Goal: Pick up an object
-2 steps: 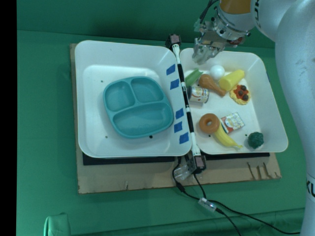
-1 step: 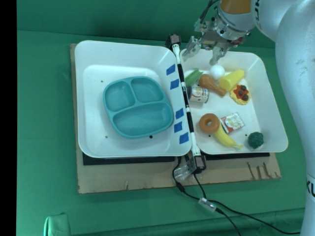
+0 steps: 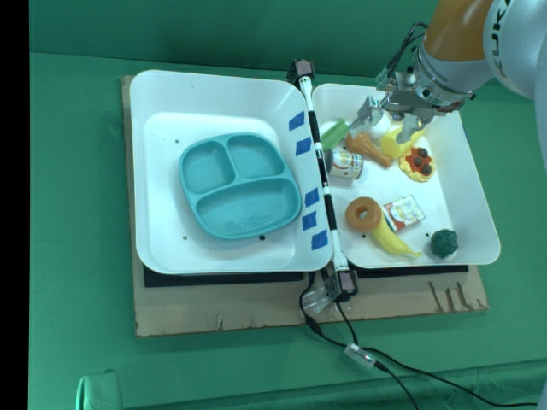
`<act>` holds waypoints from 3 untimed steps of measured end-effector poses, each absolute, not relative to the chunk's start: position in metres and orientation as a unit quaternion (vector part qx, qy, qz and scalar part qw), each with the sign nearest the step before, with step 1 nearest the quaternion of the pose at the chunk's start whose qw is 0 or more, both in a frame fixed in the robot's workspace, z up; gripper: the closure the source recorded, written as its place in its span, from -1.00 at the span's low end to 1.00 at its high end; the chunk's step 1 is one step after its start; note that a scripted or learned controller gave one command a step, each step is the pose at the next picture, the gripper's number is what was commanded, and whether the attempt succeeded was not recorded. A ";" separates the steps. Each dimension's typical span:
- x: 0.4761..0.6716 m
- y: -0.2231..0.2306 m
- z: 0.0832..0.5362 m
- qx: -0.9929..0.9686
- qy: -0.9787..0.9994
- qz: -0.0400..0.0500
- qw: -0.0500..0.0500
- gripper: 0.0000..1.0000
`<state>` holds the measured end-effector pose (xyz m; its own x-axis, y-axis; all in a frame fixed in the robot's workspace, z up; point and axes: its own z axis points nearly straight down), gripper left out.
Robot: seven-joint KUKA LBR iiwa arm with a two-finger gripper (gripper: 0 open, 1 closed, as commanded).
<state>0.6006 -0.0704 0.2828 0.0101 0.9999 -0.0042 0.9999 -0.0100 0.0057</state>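
Partly, end effector (image 3: 386, 120) hides yellow item (image 3: 395, 143) beside carrot (image 3: 368, 148).

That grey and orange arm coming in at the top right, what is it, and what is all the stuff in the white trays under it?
It is a robot arm, and a program moves it. At its end sits a gripper with two fingers, meant for picking things up. The one camera looks down on the bench at a slant, so you see everything from above.

On a green table lie two shallow white trays. The left tray holds a teal plate with three compartments. The right tray holds toy food: a doughnut, a banana, a small can, a broccoli piece, a carrot, a small pizza and a little carton.

The gripper hangs over the far end of the right tray, above the carrot. Its fingers look spread, with nothing between them, so nothing is held.
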 end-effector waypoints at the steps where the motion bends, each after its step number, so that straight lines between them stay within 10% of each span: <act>1: 0.600 -0.114 0.187 0.710 0.704 0.003 0.008 -1.00; 2: 0.603 -0.118 0.202 0.713 0.701 0.005 0.014 1.00; 3: 0.658 -0.181 0.396 0.710 0.704 0.001 0.008 1.00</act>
<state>0.6579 -0.1812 0.3960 0.0080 0.9999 -0.0093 0.9999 -0.0079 0.0136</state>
